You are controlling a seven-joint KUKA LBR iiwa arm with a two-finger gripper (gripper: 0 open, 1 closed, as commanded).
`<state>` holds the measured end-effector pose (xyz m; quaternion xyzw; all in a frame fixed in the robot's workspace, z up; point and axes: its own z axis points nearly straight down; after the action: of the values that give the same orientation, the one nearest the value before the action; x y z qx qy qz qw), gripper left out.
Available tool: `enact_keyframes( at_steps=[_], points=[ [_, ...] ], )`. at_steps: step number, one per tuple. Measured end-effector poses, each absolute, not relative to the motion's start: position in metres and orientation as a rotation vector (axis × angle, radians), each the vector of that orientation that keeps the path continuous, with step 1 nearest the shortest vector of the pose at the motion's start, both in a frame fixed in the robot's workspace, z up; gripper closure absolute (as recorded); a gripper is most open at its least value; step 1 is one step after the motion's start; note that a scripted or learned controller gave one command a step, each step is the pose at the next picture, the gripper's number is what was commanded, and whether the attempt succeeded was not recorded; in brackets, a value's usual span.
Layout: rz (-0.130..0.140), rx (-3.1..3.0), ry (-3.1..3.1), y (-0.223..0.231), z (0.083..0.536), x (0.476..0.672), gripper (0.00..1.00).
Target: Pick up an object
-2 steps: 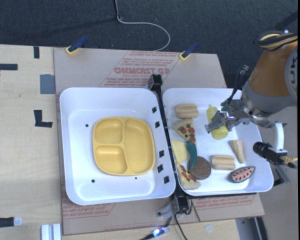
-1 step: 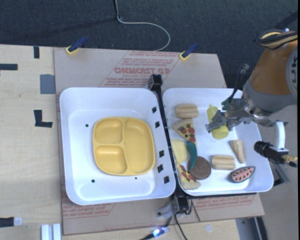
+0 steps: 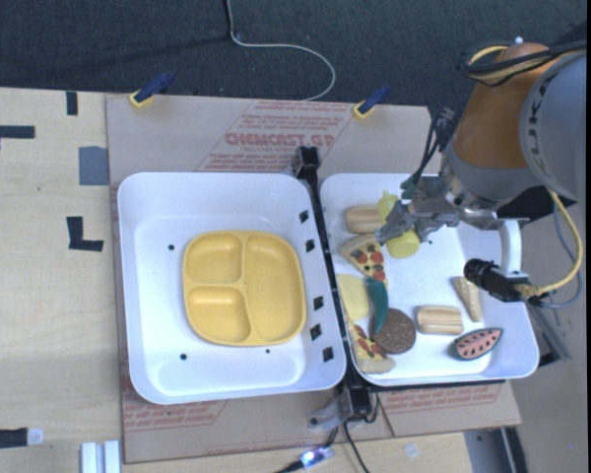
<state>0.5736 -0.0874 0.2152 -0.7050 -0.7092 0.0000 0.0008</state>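
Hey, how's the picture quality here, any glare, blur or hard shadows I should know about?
In the camera view the lighting is even and soft; the white bins are bright but not blown out, the yellow tray shows only mild sheen, shadows are faint, and the gripper and small food items look slightly soft and low in detail.

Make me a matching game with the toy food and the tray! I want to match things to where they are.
Things:
1. yellow tray
2. watermelon slice
3. pizza slice
4. cookie

Places:
A. right bin, near corner on the right
B. left bin, middle
C. right bin, beside the divider, below the bread roll
D. right bin, near edge, right of the green pepper

Pairs: 1-B, 2-A, 3-C, 4-D
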Motion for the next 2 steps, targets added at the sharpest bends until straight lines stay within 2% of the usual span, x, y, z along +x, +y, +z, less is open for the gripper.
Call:
enact_keyframes(
  at_steps=[1, 2],
  points=[
    [-0.002, -2.214, -2.228, -0.04, 0.228, 0.603, 1.0],
    [0.001, -2.215, -2.227, 0.0, 0.215, 0.633, 1.0]
  ],
)
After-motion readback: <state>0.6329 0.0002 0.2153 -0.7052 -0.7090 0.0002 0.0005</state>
